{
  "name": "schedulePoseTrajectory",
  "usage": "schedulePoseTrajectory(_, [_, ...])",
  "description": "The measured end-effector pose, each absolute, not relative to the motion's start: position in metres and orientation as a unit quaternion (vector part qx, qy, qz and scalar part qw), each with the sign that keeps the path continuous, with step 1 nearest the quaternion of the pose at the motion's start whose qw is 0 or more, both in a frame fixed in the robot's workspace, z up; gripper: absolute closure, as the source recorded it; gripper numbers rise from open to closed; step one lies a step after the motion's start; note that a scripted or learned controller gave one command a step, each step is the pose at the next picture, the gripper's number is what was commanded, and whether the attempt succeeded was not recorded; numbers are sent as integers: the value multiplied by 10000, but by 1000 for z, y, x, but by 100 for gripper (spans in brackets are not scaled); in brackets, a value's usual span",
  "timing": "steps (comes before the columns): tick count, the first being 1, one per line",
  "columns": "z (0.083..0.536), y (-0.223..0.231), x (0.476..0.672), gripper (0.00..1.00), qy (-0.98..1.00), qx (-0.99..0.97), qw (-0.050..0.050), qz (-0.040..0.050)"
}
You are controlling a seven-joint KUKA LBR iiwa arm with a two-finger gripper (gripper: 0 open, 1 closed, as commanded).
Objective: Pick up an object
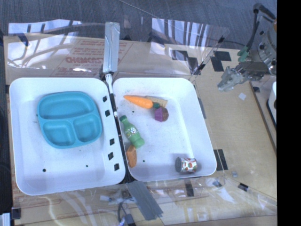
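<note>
Carrot [138, 101] looks like my easiest pick: it lies alone near the far wall of the right bin [200, 126], with a purple toy fruit [161, 114] just beside its leafy end, while the green bottle [131, 132] and an orange piece [131, 156] crowd the divider and a small can [186, 165] sits in the near corner. My end effector [229, 79] hangs over the tabletop [235, 126] outside the bin, carrying nothing, and I cannot tell its opening. I'd descend across the carrot's middle.
</note>
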State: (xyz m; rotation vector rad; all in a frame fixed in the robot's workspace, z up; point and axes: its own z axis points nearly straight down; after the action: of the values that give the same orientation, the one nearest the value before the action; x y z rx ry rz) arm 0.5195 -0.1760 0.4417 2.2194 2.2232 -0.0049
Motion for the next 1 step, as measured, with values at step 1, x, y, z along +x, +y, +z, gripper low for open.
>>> schedulePoseTrajectory(1, [279, -172, 508, 100, 7101, 7041, -40, -31])
